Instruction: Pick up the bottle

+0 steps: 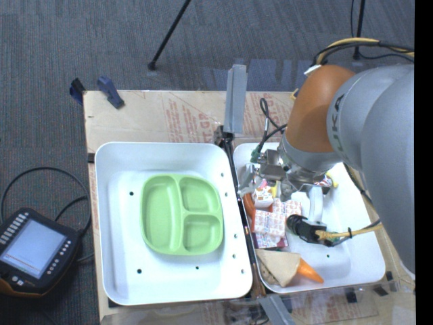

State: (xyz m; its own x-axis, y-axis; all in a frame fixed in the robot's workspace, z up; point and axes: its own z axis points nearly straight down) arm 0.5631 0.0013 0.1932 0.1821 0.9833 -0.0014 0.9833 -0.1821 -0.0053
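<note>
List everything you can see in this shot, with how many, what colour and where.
bins: two, white, side by side on the bench
plate: one, green, three compartments, in the left bin
packet: one, red and white pattern, right bin
cone: one, orange, right bin near the front
wedge: one, tan, beside the cone
pendant: one, dark with a screen, on the floor at left
clamps: two, blue, bench back left corner
arm: one, grey with orange band, over the right bin
end effector: one, low in the right bin

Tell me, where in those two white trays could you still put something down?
The left bin has bare floor all round the green divided plate, widest along its left and front walls. The right bin is crowded under the arm; its barest patch is the front right corner, past the orange carrot-like toy.
</note>
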